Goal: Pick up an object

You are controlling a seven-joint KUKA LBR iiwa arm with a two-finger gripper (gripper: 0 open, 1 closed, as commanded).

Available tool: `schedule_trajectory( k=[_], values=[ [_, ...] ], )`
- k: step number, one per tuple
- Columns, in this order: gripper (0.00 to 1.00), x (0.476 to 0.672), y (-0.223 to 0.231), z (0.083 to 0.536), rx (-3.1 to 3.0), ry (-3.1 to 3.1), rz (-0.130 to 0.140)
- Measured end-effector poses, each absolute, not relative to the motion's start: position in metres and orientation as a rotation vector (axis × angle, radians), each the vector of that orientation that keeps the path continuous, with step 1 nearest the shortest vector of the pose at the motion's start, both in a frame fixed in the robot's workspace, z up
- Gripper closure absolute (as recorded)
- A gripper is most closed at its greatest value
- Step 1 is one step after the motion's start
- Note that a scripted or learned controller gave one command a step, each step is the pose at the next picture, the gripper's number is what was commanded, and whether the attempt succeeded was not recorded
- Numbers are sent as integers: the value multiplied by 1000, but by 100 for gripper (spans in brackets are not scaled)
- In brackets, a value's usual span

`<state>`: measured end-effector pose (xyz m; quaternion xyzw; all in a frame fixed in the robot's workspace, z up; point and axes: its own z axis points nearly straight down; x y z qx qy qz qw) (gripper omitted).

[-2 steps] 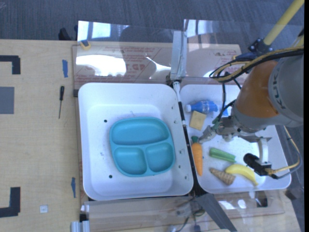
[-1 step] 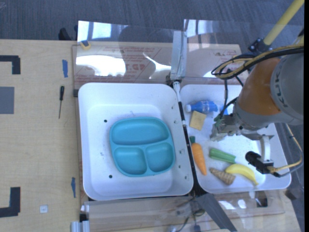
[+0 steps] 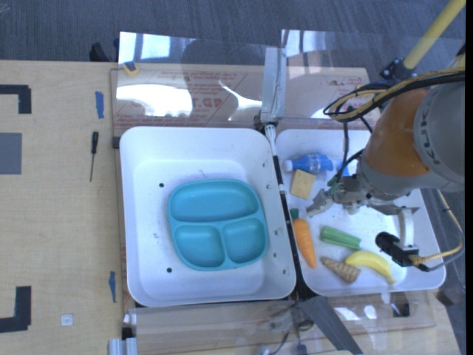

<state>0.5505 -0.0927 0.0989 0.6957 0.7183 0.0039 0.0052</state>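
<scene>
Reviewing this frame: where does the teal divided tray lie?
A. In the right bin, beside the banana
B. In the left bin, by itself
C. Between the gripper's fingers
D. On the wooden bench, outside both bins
B: the teal divided tray lies flat in the left bin, with the carrot and banana across the divider in the right bin.

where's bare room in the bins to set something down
Left white bin: bare floor rings the teal three-compartment plastic tray, widest above it. Right white bin is crowded: blue bottle, tan block, orange carrot, green stick, yellow banana, brown cone, and the arm above.
</scene>
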Motion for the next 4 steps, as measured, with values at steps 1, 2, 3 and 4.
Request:
schedule_trajectory(
  k=[1,2,3,4],
  values=[
    [100,551,-93,109,2179,2247,15],
    [0,551,-93,108,2179,2247,14],
    [0,535,-74,187,2286,2150,6],
    [0,482,-101,88,2213,2219,7]
  ],
)
